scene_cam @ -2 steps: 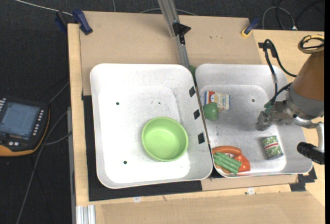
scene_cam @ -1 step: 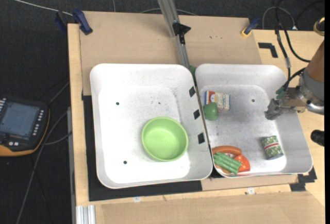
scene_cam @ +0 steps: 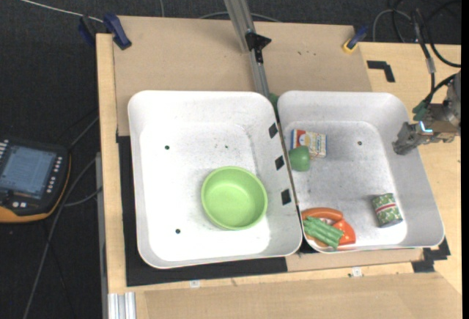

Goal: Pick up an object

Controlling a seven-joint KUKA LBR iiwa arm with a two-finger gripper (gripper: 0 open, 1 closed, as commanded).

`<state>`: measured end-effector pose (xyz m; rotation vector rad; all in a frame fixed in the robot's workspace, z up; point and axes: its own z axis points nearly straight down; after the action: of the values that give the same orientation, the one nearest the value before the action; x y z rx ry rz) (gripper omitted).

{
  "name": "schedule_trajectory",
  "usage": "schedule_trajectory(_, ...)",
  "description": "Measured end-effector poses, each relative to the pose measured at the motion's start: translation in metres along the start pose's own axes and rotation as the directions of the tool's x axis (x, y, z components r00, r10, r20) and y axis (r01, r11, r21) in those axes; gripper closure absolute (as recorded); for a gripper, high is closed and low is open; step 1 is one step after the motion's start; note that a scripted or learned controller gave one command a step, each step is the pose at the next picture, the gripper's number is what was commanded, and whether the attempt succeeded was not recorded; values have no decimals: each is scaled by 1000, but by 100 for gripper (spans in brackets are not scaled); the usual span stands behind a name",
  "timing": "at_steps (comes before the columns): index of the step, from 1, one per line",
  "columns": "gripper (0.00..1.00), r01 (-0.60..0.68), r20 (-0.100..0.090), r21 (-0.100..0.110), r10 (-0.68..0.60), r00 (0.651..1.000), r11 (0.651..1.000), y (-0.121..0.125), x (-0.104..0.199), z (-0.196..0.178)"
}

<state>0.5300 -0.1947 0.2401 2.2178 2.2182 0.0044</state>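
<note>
- Gripper (scene_cam: pixel 407 138) hangs over the right bin's (scene_cam: pixel 410 185) right rim; I cannot tell its state.
- Green ball (scene_cam: pixel 299 158) touches the left wall, beside a small carton (scene_cam: pixel 309 142).
- Open floor mid-bin.

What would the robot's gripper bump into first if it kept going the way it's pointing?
The gripper sits at the right bin's right rim, pointing down and leftward. Going on, it would probably meet the bin's bare white floor first. The small can lies off to one side, though depth is hard to judge.
</note>
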Motion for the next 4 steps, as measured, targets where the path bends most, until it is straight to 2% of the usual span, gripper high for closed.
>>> schedule_trajectory(1, 100, 0, -1, 2, 0, 1000, 1000, 1, 0, -28)
schedule_trajectory(3, 100, 3, -2, 5, -3, 1000, 1000, -8, 87, -12)
schedule_trajectory(4, 100, 4, -3, 6, -4, 1000, 1000, -17, 144, -4)
